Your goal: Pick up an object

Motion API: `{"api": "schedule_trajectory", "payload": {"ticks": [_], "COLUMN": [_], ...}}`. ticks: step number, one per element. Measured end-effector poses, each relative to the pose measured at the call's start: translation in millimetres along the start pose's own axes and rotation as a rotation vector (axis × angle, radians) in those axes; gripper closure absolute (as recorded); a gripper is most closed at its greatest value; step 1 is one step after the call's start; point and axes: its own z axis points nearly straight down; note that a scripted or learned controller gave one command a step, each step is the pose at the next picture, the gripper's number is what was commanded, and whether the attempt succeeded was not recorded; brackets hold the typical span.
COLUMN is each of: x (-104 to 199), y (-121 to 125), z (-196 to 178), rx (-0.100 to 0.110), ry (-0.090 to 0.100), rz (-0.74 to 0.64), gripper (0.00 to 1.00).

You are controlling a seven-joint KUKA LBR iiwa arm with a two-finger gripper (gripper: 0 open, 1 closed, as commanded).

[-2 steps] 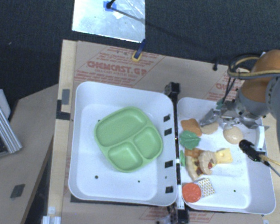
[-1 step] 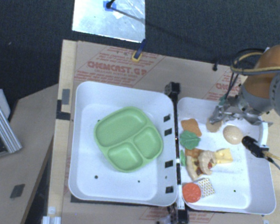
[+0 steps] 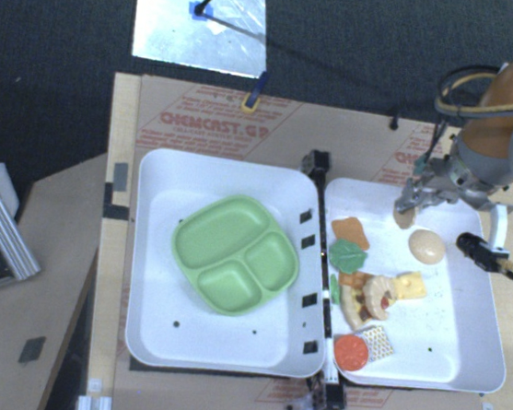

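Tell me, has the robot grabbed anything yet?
Not yet. The gripper hangs over the far end of the right bin, with nothing seen in it. The egg, the red tomato and the other toy food all lie on the bin floor. Lowering, gripping and lifting are all left. The green tray sits in the left bin.

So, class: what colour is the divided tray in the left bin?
Light green, seen clearly in the camera view.
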Motion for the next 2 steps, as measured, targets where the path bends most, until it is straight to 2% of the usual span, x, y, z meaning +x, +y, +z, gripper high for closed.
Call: {"api": "schedule_trajectory", "payload": {"ticks": [1,2], "x": [-0.9,-0.8], "y": [6.1,6.9], "z": [-57.0,-81.8], "rx": [0.001,0.000], "ry": [0.000,0.000], "rz": [-0.001,-0.001], "gripper": [1.00,1.00]}}
